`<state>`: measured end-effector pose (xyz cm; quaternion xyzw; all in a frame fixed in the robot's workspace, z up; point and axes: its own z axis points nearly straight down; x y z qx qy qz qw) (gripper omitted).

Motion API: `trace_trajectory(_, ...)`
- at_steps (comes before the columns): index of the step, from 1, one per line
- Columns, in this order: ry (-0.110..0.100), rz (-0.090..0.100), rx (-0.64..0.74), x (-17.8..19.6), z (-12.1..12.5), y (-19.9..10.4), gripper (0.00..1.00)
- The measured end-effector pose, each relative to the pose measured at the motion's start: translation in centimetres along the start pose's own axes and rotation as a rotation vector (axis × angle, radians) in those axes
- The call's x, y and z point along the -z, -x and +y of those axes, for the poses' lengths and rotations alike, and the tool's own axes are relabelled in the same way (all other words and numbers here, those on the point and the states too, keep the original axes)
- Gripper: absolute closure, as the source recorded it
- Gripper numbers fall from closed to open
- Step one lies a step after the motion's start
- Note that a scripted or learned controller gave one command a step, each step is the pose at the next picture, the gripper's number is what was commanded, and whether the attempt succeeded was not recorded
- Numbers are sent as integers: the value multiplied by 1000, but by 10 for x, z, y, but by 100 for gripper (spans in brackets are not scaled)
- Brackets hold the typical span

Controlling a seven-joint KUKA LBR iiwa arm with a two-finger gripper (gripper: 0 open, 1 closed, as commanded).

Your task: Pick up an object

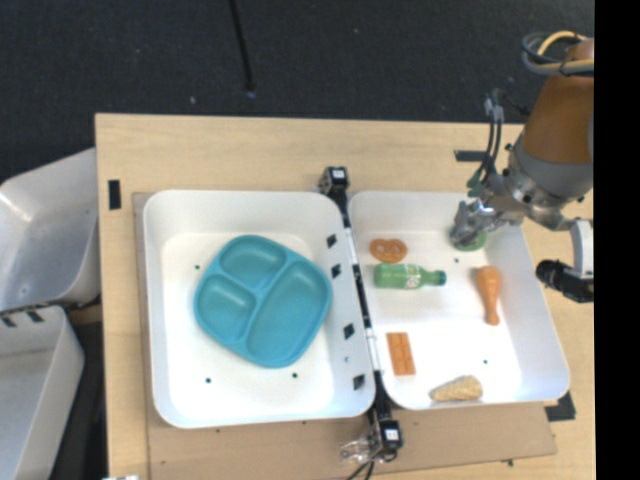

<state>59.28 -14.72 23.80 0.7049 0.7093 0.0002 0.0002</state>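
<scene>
Bench [120, 148]: wooden, bearing both bins.

Left bin [170, 388]: we count one blue divided tray [263, 299], lying flat at centre.

Right bin [530, 368]: holds every graspable candidate, spread well apart, which we judge leaves room to reach each one.

Gripper [468, 230]: low over the right bin's far edge, with something green just beneath it; we cannot tell what it has hold of, if anything.

Green bottle [408, 278]: on its side, centre-left.

Orange drumstick [489, 292]: right of the bottle.

Orange block [400, 353]: near side.

Tan bread piece [457, 390]: nearest edge.

Pretzel [388, 251]: beyond the bottle.

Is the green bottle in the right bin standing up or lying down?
Lying down. The green bottle rests on its side on the right bin floor, cap pointing toward the orange drumstick.
</scene>
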Motion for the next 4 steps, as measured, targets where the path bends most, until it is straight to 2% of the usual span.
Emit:
trace_trajectory(1,-1,0,-1,-9,-7,-51,100)
trace_trajectory(4,1,1,1,16,-18,-194,100)
